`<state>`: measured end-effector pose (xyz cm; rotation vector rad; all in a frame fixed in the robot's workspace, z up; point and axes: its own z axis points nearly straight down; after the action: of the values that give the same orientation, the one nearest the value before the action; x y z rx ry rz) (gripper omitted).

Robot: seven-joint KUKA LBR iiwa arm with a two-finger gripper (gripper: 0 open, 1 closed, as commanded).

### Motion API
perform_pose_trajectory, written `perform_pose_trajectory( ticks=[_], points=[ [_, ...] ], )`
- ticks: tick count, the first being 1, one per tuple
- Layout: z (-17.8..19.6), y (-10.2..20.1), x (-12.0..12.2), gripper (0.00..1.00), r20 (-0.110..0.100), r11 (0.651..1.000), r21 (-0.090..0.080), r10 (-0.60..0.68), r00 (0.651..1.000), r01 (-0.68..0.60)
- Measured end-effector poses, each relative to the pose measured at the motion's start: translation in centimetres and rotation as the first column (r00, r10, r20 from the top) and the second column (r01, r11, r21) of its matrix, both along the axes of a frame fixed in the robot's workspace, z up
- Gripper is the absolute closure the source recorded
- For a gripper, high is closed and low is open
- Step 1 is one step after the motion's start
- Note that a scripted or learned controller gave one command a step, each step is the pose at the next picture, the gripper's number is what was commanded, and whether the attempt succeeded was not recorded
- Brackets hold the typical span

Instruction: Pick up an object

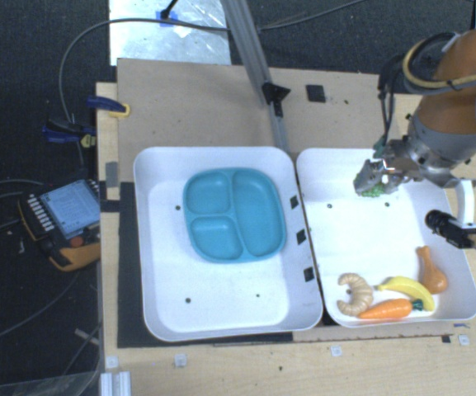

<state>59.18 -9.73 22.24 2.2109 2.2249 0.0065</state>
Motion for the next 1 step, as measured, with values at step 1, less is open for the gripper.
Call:
perform_pose_trajectory(
  ticks=[1],
  points=[
    [3.11,0.00,0.12,1.00,-0.001,1.000,0.000,0.000,1.000,0.000]
  ],
)
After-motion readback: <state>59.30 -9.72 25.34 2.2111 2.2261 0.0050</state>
